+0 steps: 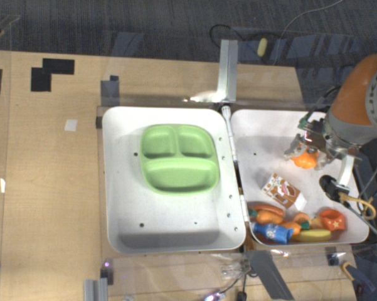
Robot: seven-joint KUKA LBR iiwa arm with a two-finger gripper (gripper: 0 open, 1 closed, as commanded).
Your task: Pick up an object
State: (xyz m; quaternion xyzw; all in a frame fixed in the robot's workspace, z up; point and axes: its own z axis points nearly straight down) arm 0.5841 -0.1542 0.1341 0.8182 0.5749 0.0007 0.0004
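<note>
The grey two-finger gripper (pixel 306 148) hangs over the upper right part of the right-hand shallow white bin (pixel 257 137), its fingers closed on a small orange rounded toy (pixel 304 160) that shows just below and between them. Lower in that bin lies a small brown-and-white printed carton (pixel 282 192), well apart from the gripper. The left white bin (pixel 122 224) holds a green three-compartment plastic tray (pixel 177 157).

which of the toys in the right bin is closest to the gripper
The small orange toy, right at the gripper near the bin's top right. The others lie heaped along the bottom edge, with the carton between.
</note>
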